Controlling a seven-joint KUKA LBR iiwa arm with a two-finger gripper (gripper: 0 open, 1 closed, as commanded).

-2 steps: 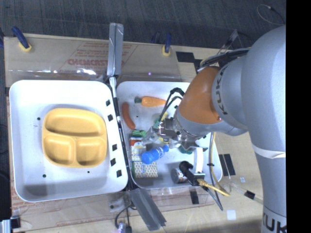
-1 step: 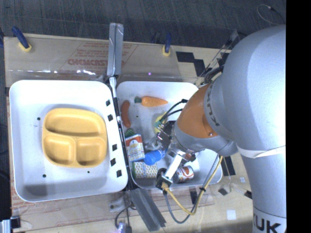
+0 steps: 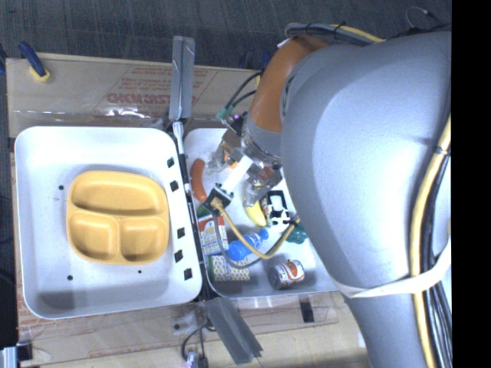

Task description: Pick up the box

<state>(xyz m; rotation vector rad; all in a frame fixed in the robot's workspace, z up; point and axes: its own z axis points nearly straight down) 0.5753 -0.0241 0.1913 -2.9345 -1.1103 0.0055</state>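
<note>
in the camera view, two white bins are seen side by side on the surface. the left bin carries a yellow divided tray near its middle. the right bin is largely covered by the grey arm, which enters from 3 o'clock, its orange band lying at 12 o'clock of the clutter. the gripper is lowered over the upper part of the right bin, among cables; whether its fingers are wide or narrow cannot be told, and nothing is seen held between them.

the box, a small printed carton with red and green markings, is found lying flat against the left wall of the right bin, at about 7 o'clock of the gripper, near it but apart. a red-orange sausage-shaped item lies at 12 o'clock of the box. a blue bottle lies just at 3 o'clock of the box, a yellow banana-like item above it. a small can rests at 5 o'clock of the box.
</note>
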